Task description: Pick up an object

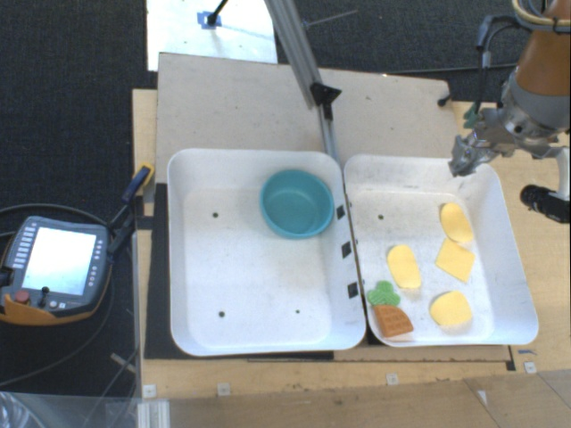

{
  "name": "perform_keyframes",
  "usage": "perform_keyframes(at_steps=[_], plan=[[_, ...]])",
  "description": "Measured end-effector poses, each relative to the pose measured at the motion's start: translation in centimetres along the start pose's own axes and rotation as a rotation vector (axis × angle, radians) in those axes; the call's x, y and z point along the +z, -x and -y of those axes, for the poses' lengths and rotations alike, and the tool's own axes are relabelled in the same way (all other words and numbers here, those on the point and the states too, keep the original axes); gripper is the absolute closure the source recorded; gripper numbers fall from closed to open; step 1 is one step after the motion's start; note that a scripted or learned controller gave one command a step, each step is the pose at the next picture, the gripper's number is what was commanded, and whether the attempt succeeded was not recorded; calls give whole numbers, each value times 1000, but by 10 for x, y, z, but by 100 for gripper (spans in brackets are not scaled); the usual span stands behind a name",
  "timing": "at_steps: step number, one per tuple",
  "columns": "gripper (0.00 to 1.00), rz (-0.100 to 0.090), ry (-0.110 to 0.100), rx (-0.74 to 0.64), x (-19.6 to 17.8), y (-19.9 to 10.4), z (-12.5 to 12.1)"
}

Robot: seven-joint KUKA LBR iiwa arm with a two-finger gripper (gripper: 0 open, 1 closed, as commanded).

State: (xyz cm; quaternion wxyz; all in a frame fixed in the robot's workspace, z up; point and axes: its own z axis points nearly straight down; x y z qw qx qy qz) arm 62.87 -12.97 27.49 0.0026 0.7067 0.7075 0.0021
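Hand over the far corner of the right bin, carrying nothing visible.

The hand [465, 158] hangs above the back right rim of the right bin [508, 239]; whether it is open or closed cannot be told from here. Below it in that bin lie four yellow pieces: an oval [456, 222], a square [455, 260], a longer oval [403, 266] and a round one [451, 309]. Near the front left corner sit an orange block [392, 319] and a green piece [384, 293], touching. The left bin [205, 266] holds a teal bowl [297, 202]. A pendant [53, 270] rests left of the counter [232, 87].
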Motion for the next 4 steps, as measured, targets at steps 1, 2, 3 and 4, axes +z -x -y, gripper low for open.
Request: perform_keyframes(at_steps=[1, 2, 3, 4], plan=[[100, -2, -5, -4, 0, -60, 0], [100, -2, -7, -3, 18, -111, 5], [100, -2, -6, -4, 28, -161, -1], [100, -2, -6, -4, 23, -215, 2]])
